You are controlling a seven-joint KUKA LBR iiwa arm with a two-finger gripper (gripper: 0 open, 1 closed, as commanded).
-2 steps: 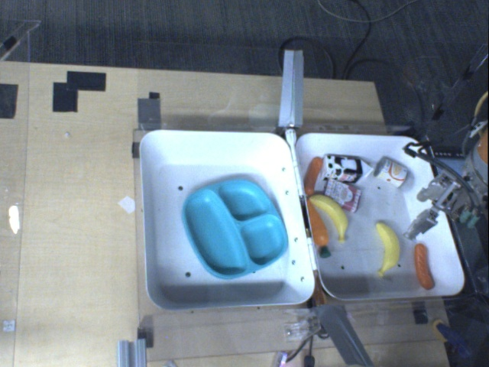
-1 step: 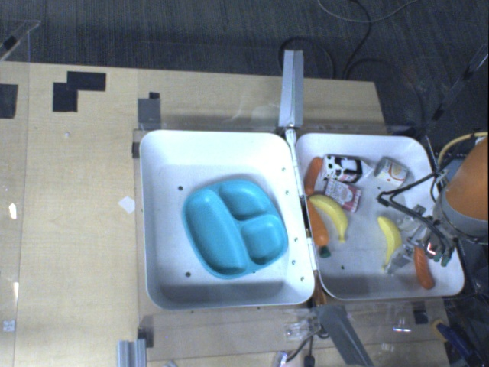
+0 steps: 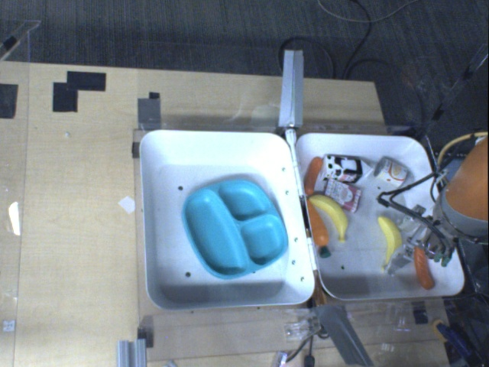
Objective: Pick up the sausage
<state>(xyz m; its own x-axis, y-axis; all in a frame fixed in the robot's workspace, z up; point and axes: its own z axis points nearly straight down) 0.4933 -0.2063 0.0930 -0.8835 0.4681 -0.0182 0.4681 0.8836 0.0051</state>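
A short orange-red sausage (image 3: 422, 271) lies in the right bin's (image 3: 359, 287) front right corner. My gripper (image 3: 428, 245) hangs just behind and above it, close to its upper end; I cannot tell whether they touch. Nothing visibly sits inside the gripper. A second reddish sausage-like piece (image 3: 314, 173) lies by the right bin's left wall. The arm's orange band (image 3: 467, 186) is at the right edge.
The right bin also holds two bananas (image 3: 333, 215) (image 3: 390, 237), an orange carrot (image 3: 318, 229), a printed packet (image 3: 341, 180) and a small tub (image 3: 393, 171). A blue divided tray (image 3: 233, 228) lies in the left bin (image 3: 164, 205). A metal post (image 3: 292, 90) stands behind the bins.
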